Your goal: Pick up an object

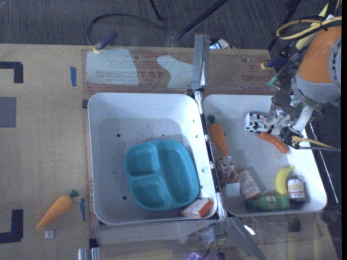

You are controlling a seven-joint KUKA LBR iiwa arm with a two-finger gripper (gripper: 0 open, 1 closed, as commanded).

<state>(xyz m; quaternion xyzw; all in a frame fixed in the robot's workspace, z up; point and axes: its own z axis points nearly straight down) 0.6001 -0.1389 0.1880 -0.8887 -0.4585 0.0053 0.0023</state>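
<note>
A view from above of 2 shallow white bins side by side on a tan surface [43,145]. The right bin [320,199] holds a black-and-white spotted toy [257,122] near its far edge, with a small orange sausage-like piece [274,142] just beside it. The gripper [290,124] hangs above these 2 at the bin's right side; whether it is released or clenched cannot be told, and nothing shows between its parts. Also in this bin: a carrot [218,136] along the left wall, 2 small printed packets [238,177], a yellow banana [283,180], a small jar [295,189] and a green bottle [268,202] lying on its side. The left bin [103,112] holds a blue 3-part plate [161,174] and a small orange-and-white box [198,208] at the near right corner. Another carrot [55,210] lies on the surface, left of the bins. Dark carpet and cables lie beyond.
</note>
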